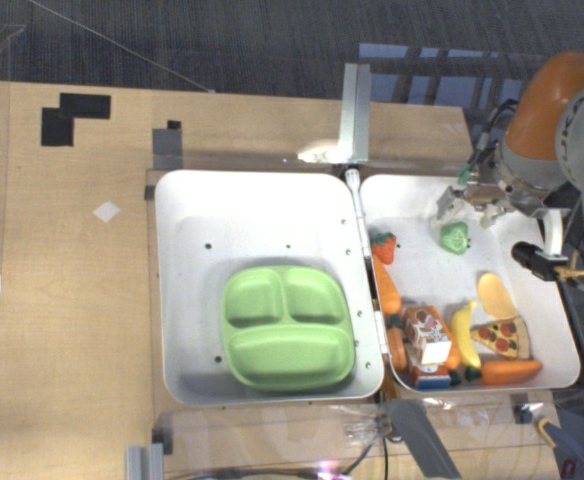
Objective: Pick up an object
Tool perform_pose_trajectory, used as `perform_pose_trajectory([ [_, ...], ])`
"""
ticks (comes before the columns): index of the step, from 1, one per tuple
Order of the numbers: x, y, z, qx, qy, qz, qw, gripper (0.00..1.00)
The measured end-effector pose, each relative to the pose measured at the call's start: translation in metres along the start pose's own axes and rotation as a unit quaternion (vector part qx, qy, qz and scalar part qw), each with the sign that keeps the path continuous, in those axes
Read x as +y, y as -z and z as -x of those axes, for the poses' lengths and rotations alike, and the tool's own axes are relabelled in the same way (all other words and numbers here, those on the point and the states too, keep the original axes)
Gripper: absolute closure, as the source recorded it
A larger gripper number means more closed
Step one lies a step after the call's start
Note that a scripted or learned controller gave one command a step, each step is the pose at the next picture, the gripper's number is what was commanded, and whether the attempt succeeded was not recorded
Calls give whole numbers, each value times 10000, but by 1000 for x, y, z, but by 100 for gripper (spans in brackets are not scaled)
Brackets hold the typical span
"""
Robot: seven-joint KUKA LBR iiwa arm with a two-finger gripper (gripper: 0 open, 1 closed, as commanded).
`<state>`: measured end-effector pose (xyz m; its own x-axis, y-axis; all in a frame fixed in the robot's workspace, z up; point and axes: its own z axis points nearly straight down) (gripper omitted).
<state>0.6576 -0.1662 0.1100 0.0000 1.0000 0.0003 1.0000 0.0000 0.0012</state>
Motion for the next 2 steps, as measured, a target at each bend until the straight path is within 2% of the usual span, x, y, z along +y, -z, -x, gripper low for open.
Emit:
perform_pose_trajectory([
  [1, -17, -21, 1, -12, 12, 54, 10000, 0],
  [2, -14, -10, -1, -4, 34, 85, 10000, 100],
])
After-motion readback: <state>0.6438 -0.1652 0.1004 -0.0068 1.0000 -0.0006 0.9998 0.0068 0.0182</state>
